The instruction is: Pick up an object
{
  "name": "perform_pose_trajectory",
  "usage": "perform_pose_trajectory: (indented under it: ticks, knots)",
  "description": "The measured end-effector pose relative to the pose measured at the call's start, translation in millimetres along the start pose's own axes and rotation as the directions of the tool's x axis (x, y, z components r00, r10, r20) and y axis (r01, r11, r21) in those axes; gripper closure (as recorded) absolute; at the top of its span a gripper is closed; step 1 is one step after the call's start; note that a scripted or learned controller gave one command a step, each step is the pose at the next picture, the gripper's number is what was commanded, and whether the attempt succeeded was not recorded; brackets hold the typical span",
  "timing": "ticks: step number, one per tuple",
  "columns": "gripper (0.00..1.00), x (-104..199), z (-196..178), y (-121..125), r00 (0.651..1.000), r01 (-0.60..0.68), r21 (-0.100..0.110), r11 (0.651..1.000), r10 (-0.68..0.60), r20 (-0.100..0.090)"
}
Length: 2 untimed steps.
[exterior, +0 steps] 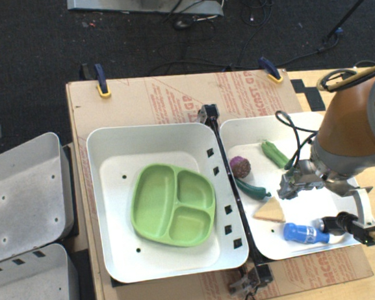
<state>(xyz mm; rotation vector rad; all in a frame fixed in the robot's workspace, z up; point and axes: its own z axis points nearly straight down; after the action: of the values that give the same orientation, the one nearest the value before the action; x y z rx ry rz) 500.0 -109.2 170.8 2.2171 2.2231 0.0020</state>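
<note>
Nearest the camera, a blue bottle [304, 233] lies just below-left of the claw [294, 188], whose opening cannot be told from here, with a tan wedge [269, 212] between, so a good pick would descend squarely over one object.

Green plate [173, 206], purple ball [240, 167]

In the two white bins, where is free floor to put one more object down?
Left bin: bare floor borders the green divided plate all round, widest behind it. Right bin: the back corner is bare; the purple ball, green pieces, wedge, blue bottle and claw crowd the rest.
</note>
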Motion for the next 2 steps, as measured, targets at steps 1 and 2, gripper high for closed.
perform_pose_trajectory:
  ticks: [1,2]
  knots:
    - [1.00,-2,-43,5,1.000,0.000,-0.001,1.000,0.000,0.001]
    - [1.00,-4,-85,7,1.000,0.000,-0.002,1.000,0.000,0.001]
